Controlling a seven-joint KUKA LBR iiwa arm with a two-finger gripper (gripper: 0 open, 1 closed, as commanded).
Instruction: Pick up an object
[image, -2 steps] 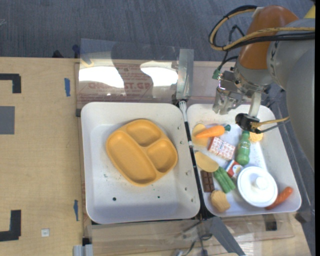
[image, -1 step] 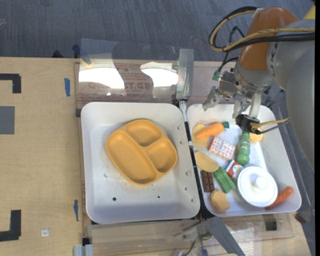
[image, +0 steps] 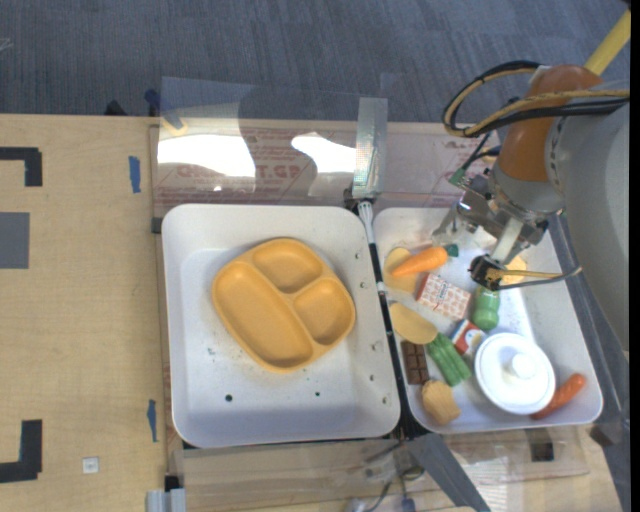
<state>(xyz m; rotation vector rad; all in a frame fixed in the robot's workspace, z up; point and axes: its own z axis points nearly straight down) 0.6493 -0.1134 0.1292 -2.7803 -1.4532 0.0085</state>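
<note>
Worktop (image: 70, 300): two shallow white bins, side by side.

Left bin (image: 190, 400): one item, a yellow-orange divided plate (image: 284, 302) with three compartments, lying flat near the middle.

Right bin (image: 575, 330): ten loose items counted, crowded toward the left and near parts.
- Two orange carrots: one carrot (image: 418, 262) at the far left, lying across; a second, smaller carrot (image: 565, 392) at the near right corner, just beside the white bowl.
- One white round lidded bowl (image: 513, 372), near right.
- One red-and-white patterned box (image: 443, 296), tilted, just below the first carrot.
- Two green pieces: a short green piece (image: 486, 308) right of the box, and a longer green cucumber (image: 448, 360) lying at a slant left of the bowl.
- One small red-and-white piece (image: 467, 338) between the cucumber and the bowl.
- One flat yellow slice (image: 412, 322) against the left wall.
- One brown bar (image: 416, 365) below the slice.
- One tan lump (image: 440, 402) at the near left corner.

Arm (image: 530, 140): one, grey with an orange band, reaching in from the right. The end effector (image: 472, 228) hangs over the far part of the right bin, above and right of the first carrot. Whether it is apart or together cannot be told; nothing is seen clamped in it. All items lie in the bins.
</note>
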